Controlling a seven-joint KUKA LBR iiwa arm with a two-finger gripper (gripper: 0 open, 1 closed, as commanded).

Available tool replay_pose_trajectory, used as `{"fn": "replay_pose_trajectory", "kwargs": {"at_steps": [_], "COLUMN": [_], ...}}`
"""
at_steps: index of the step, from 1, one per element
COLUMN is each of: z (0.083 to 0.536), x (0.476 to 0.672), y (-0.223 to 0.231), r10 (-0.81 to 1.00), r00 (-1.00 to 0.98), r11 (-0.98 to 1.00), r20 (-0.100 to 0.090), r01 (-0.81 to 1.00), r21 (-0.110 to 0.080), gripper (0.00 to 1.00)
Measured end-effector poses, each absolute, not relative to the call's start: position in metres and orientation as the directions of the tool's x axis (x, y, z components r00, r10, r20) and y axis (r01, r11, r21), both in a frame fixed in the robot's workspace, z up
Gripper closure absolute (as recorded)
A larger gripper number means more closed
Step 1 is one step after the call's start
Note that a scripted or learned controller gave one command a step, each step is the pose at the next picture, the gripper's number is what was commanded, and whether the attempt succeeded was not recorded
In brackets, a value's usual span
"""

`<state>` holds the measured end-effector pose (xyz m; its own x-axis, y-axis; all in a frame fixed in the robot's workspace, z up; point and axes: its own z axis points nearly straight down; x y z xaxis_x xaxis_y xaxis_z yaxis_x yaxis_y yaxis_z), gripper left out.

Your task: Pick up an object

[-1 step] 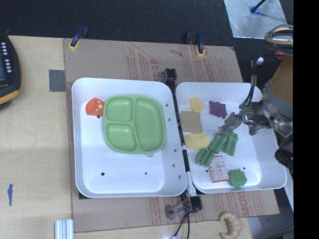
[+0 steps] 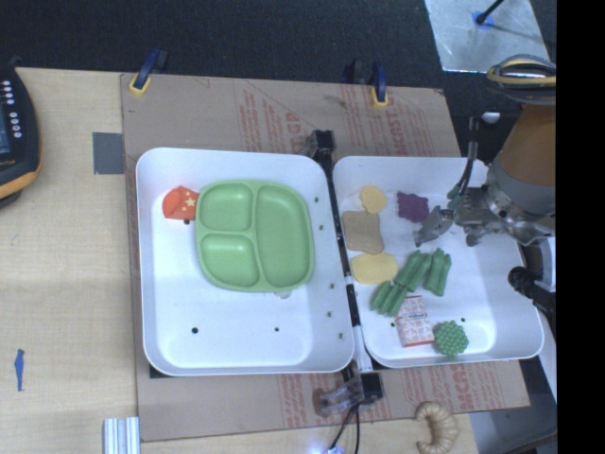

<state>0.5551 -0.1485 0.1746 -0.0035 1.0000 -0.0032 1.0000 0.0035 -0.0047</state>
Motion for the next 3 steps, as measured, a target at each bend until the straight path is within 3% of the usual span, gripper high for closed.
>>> {"fn": "replay_pose_trajectory", "kwargs": {"at_steps": [1,2,3], "z": [0.103,0.117,0.117], "x": [0.545,0.546,0.546], "y": [-0.166,-0.167,-0.167], "r10": [1.0,1.0,1.0], "r00": [-0.004,-0.006,-0.005], "r11": [0.004,0.006,0.005], "r20": [0.0,-0.002,-0.002], "r01": [1.0,1.0,1.0], "r21": [-0.009,-0.005,-0.005], "gripper": [0.0,1.0,0.0]}}
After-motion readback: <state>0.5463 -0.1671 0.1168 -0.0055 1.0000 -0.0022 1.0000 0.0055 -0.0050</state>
